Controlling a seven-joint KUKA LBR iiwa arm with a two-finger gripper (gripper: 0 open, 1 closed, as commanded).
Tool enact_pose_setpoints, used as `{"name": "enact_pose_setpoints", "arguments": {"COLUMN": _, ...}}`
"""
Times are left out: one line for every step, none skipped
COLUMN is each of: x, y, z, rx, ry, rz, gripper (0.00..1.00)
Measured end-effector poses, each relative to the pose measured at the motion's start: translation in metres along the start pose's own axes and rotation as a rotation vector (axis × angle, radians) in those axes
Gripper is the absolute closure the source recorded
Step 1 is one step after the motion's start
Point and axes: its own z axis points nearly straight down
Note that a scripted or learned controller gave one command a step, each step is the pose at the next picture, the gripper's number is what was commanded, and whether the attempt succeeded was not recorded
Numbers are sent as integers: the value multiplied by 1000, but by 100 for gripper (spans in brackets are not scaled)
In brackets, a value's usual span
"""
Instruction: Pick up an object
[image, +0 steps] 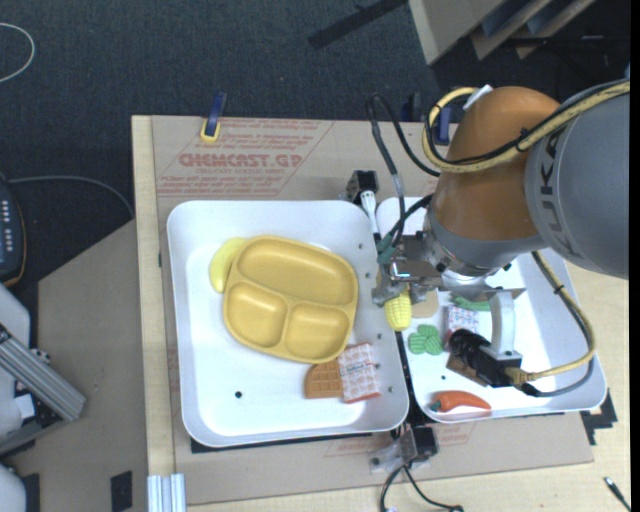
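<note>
The gripper hangs at the divider between the two bins, and a yellow toy corn sits directly under it; whether it is grasped, I cannot tell. The yellow divided plate rests in the left bin. The lift seems not finished.

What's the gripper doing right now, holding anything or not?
Gripper: over the divide between the two bins, right above the toy corn cob. Whether it is open, shut or gripping the corn cannot be told.

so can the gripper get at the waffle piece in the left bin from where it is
Probably yes. The waffle piece lies uncovered on the bin floor, beside the yellow tray and touching a small packet; the gripper sits nearby.
</note>
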Motion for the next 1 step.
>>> {"name": "enact_pose_setpoints", "arguments": {"x": 32, "y": -27, "z": 9, "rx": 0, "ry": -2, "rz": 4, "gripper": 100}}
